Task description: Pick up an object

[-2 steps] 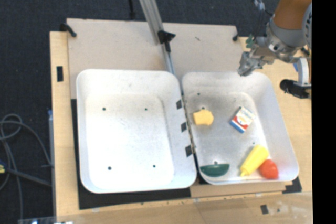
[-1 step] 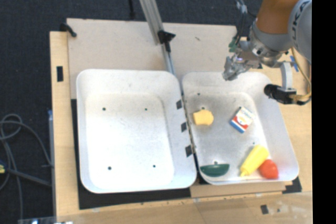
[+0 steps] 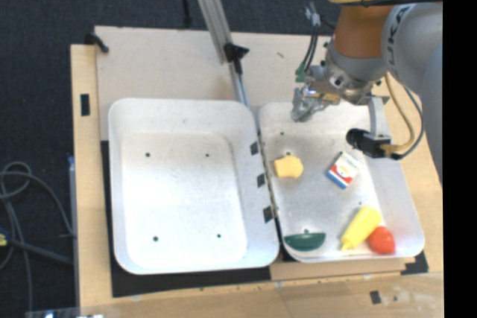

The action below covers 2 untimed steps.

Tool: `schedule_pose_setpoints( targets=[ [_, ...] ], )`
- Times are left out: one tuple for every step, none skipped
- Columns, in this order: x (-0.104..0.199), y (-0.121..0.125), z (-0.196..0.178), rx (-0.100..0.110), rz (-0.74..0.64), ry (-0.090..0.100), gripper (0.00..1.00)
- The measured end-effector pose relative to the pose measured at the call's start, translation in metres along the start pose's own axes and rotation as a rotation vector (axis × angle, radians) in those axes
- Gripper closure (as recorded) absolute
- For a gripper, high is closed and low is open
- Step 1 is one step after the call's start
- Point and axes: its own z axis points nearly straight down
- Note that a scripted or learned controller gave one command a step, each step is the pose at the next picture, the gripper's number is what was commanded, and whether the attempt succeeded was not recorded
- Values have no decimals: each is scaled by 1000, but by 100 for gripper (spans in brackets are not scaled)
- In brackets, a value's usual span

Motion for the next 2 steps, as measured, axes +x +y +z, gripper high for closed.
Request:
schedule_pose_setpoints(
  targets=[
    [51, -3, -13, -3, -1, 1, 100],
    [110, -1, -12, -3, -2, 0, 100]
  ],
)
